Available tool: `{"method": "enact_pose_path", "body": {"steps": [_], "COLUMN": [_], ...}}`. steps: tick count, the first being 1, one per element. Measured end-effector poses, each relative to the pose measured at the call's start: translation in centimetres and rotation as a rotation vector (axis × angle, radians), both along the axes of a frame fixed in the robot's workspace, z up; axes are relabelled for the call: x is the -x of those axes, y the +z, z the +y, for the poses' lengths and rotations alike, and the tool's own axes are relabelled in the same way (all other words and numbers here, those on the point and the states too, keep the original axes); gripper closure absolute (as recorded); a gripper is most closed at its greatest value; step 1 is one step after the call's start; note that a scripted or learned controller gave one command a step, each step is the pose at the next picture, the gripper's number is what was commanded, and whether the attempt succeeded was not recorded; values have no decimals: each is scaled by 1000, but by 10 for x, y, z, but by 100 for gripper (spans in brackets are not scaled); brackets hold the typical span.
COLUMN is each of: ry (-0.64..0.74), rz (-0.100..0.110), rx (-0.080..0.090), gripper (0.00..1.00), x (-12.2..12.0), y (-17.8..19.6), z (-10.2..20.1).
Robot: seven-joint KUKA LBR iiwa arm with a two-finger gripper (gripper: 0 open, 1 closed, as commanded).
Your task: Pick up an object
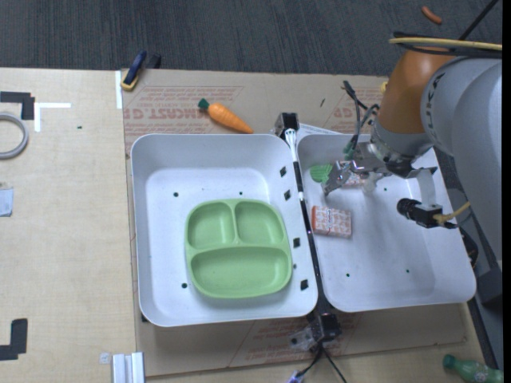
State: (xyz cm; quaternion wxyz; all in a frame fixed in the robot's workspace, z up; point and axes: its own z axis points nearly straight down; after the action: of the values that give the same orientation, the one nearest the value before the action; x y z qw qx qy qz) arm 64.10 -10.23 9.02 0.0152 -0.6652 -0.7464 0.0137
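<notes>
I see the gripper (pixel 345 174) low in the right bin (pixel 399 282), near its far left corner, just beside a small green object (pixel 320 172). I cannot tell its state. A red-and-white packet (pixel 330 222) lies near the bin's left edge.

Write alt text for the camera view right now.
The gripper hangs low in the right bin, beside a green item and above a small patterned box. The left bin holds a green divided plate.
</notes>
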Motion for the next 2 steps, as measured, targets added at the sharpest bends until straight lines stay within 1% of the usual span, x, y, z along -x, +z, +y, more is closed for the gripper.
{"method": "enact_pose_path", "body": {"steps": [1, 2], "ry": [3, 3], "rz": [-24, -23], "rx": [7, 7], "gripper": [100, 0], "x": [-4, -4], "y": [11, 11], "z": [-1, -1]}}
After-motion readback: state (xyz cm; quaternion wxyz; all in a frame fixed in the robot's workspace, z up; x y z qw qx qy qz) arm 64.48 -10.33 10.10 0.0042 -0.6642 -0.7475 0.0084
